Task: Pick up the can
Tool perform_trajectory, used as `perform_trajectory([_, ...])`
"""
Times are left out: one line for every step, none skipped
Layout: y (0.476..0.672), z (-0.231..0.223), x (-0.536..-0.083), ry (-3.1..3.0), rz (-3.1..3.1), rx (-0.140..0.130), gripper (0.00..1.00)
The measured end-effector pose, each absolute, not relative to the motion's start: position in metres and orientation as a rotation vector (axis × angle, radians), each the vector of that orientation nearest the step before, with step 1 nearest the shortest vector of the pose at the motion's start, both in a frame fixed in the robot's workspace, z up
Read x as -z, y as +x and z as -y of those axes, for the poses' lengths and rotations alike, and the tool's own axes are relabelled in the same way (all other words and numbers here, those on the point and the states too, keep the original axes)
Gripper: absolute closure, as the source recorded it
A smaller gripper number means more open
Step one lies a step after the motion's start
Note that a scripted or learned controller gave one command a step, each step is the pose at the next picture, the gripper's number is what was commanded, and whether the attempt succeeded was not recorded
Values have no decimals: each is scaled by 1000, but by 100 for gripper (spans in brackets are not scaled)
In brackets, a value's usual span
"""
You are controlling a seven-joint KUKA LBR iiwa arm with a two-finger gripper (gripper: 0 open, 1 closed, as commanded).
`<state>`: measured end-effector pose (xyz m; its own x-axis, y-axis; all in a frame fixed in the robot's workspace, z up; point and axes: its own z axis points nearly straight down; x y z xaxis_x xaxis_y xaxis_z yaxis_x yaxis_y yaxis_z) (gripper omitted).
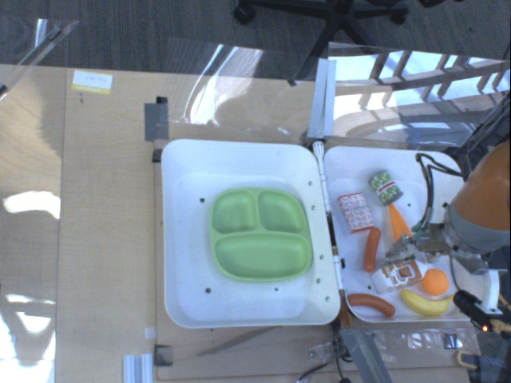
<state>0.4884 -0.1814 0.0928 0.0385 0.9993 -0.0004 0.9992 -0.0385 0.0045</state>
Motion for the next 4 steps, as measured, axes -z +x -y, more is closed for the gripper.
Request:
perform_trajectory([581,185,-87,2383,-2035,-9,0])
perform_trajectory([664,191,-87,2441,-1990,14,0])
perform_trajectory([667,187,-99,2428,-1998,0,100])
perform_trajectory([671,125,-339,1926,-2466,-9,100])
